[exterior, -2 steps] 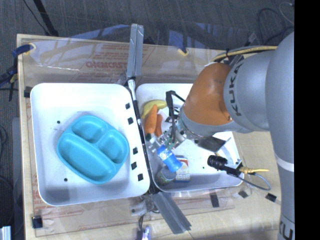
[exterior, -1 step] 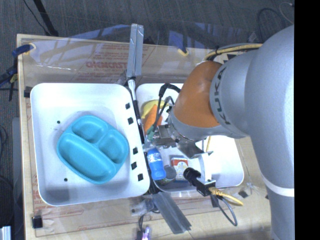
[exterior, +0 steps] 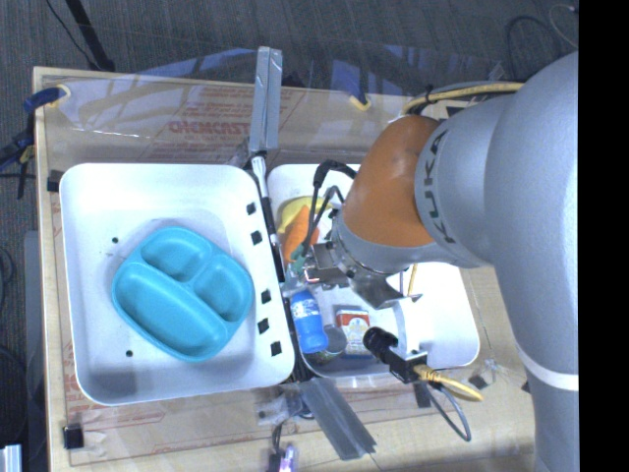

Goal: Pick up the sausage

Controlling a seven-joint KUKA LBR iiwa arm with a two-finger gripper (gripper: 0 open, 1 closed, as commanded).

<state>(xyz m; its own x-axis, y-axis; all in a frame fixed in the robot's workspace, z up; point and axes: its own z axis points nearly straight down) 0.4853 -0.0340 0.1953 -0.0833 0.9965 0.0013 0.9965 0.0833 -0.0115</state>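
Observation:
My gripper point(exterior: 316, 266) reaches down into the left side of the right bin point(exterior: 454, 340), with the grey arm and its orange band covering most of that bin. Right beside the gripper, against the bin's left wall, lies an orange-brown elongated piece point(exterior: 295, 234) that may be the sausage; part of it is hidden by the gripper. A yellow item point(exterior: 288, 209) lies just behind it. Nothing can be seen between the gripper's tips.
A blue bottle point(exterior: 308, 324) lies at the front left of the right bin, with a small red and white packet point(exterior: 352, 320) beside it. The left bin point(exterior: 88, 205) holds a blue divided plate point(exterior: 184, 290). A divider wall point(exterior: 265, 264) separates the bins.

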